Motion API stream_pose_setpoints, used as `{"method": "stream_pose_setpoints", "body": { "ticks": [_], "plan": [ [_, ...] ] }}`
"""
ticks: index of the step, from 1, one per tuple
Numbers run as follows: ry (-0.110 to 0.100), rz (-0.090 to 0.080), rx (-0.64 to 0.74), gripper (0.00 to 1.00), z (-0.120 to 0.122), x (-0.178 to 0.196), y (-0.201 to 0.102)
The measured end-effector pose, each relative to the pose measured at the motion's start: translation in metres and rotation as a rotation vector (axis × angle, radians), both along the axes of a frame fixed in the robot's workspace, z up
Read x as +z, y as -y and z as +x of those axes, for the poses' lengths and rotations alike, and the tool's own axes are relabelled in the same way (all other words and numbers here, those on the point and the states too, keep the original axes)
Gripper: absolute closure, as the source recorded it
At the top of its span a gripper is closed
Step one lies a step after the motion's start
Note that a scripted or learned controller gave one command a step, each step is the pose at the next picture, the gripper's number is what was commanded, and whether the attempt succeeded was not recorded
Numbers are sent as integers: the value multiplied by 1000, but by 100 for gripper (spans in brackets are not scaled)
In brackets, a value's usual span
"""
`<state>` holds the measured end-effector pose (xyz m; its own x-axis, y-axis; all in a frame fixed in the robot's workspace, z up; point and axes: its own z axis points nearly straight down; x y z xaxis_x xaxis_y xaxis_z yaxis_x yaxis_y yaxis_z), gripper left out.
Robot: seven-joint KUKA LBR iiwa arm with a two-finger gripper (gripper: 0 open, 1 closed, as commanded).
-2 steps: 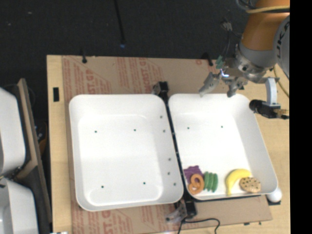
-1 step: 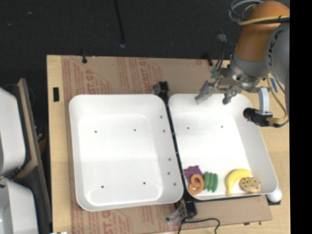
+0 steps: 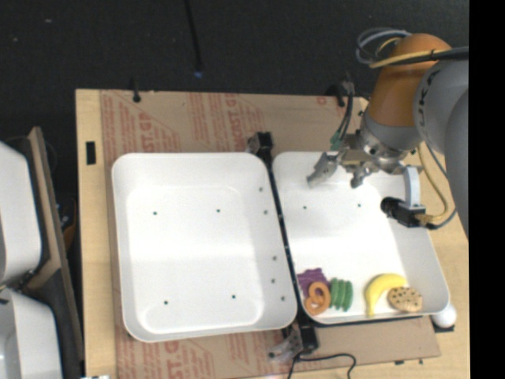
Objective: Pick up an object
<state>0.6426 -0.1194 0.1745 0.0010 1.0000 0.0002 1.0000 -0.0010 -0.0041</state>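
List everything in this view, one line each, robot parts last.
left bin: 1, white, left on the bench
right bin: 1, white, beside it on the right
purple toy: 1, purple, right bin's near edge
ring: 1, orange, overlapping the purple toy
green toy: 1, green, right of the ring
banana: 1, yellow, right bin's near right corner
cookie: 1, tan, against the banana
gripper: 1, grey, open, above the right bin's far end
arm: 1, grey and orange, from the right

Robot lab: arm (image 3: 410, 77), white bins (image 3: 197, 290)
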Motion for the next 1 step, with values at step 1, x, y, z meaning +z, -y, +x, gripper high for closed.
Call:
{"method": "stream_pose_setpoints", "body": {
  "ticks": [1],
  "plan": [
    [1,0,0,0,-6,-45,-5]
  ]
}}
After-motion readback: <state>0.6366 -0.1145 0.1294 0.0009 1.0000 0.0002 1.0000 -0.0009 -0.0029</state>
